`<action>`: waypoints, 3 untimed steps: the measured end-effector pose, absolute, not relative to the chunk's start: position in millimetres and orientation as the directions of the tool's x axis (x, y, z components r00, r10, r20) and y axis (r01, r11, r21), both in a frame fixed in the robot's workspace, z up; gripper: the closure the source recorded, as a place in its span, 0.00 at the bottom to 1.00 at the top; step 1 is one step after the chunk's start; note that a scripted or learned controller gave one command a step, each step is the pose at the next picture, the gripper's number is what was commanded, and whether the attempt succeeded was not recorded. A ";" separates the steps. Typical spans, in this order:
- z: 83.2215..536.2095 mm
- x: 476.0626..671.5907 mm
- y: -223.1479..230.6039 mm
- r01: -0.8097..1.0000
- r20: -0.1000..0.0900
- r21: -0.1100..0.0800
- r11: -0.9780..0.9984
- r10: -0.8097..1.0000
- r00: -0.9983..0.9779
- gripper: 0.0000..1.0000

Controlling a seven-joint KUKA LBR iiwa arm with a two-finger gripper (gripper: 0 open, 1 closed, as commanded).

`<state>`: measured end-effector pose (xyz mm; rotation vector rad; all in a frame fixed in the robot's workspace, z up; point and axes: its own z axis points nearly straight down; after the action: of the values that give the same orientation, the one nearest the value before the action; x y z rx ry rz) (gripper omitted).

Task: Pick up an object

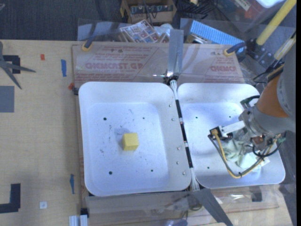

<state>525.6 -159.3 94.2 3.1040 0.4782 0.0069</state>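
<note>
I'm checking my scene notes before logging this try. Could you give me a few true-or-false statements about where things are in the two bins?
1. The yellow block lies in the left bin. True.
2. The gripper is over the left bin. False: it is over the right bin.
3. The yellow block is held by the gripper. False: it lies alone, far from the gripper.
4. A pale object lies in the right bin beneath the gripper. True.
5. The bins are side by side. True.
</note>
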 end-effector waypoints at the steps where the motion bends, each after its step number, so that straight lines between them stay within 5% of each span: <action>1: 91.6 546.0 -171.5 0.200 0.010 0.005 -0.980 0.200 0.980 1.00; 2: 91.9 522.7 -208.0 0.268 0.017 -0.006 -0.963 0.268 0.963 1.00; 3: 91.5 648.3 -210.6 0.224 0.009 -0.011 -0.975 0.224 0.975 1.00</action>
<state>648.3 -210.6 91.5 3.1333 0.3553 0.0118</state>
